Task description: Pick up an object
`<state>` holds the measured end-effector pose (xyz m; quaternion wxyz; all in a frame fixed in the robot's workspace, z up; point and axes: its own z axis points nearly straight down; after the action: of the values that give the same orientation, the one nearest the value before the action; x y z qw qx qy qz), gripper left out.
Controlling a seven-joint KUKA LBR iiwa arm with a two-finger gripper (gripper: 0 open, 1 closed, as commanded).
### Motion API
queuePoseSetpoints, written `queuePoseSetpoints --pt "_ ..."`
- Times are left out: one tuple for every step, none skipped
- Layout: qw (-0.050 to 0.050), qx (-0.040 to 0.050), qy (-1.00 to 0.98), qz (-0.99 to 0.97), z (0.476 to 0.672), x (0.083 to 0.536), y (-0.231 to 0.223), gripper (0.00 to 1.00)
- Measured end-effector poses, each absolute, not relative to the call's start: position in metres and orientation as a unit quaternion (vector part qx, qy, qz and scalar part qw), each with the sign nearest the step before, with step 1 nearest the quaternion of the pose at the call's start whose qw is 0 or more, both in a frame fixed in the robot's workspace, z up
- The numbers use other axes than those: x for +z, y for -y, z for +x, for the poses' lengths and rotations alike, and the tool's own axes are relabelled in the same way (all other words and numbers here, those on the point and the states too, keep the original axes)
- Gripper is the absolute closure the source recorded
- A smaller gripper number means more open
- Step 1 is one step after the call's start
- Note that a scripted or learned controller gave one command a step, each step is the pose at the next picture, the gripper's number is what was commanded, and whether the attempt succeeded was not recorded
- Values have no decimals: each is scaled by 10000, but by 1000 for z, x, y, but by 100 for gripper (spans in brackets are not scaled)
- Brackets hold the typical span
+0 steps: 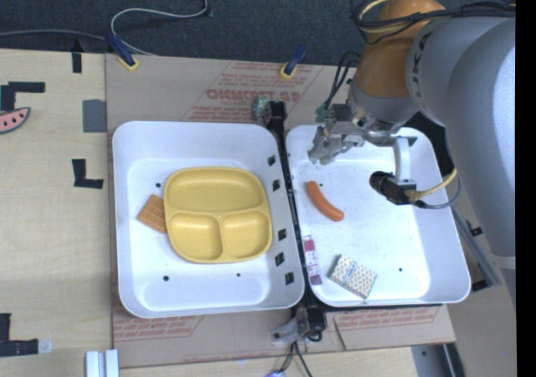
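Orange sausage-shaped object (323,201) lies loose on the floor of the right bin (435,279), near its left wall. Gripper (322,152) hangs above and just behind it, holding nothing; finger spread cannot be judged. Risk: descent lands behind the object, or it rolls toward the wall on contact. Patterned packet (353,275) lies well clear.
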<state>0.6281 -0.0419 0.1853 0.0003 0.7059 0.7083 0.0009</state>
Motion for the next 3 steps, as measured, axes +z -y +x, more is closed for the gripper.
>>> queuePoseSetpoints --pt "-7 -3 -7079 7063 627 184 42 0" --pt "2 -4 -7070 7072 591 86 119 0" --pt "23 4 -7070 7072 592 96 119 100"
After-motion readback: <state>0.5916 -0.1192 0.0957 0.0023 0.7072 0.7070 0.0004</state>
